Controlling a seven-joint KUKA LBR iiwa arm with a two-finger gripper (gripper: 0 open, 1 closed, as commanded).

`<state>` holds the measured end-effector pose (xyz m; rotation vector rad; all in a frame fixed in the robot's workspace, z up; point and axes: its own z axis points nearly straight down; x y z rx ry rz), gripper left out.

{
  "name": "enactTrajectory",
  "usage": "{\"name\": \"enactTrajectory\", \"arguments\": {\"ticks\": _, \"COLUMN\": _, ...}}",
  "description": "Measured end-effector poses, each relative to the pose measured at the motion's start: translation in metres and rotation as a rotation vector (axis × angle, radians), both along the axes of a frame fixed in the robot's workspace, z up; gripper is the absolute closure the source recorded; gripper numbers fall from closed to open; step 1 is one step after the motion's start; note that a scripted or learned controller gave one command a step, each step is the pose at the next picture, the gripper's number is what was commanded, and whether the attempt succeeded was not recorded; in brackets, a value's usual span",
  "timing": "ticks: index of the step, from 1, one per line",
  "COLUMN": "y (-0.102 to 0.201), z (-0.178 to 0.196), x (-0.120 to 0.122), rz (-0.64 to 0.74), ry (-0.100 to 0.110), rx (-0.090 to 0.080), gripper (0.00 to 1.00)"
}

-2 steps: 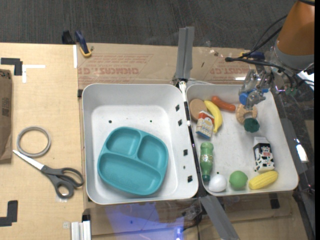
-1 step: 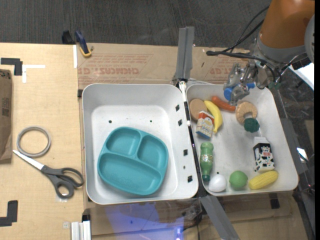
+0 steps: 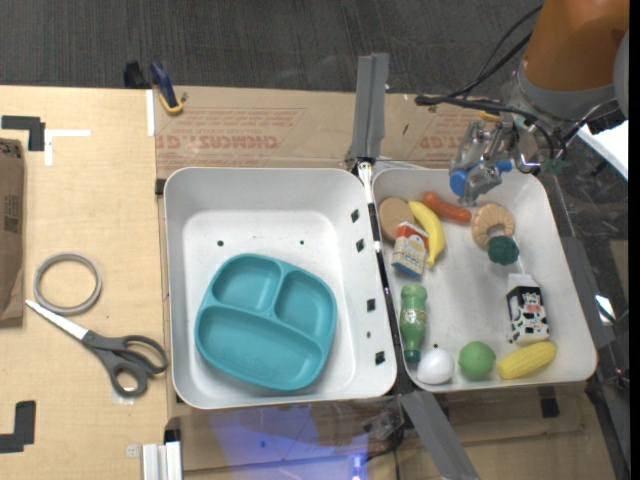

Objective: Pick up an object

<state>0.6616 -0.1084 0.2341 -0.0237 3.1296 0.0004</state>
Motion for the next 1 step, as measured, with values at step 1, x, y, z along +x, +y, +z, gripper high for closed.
{"name": "enactTrajectory", "arguments": {"ticks": 1, "y": 0.0001, "z": 0.0097, "x": 0.0013, "rz": -0.001, "ry": -0.005, "rx": 0.0, "gripper": 1.0}}
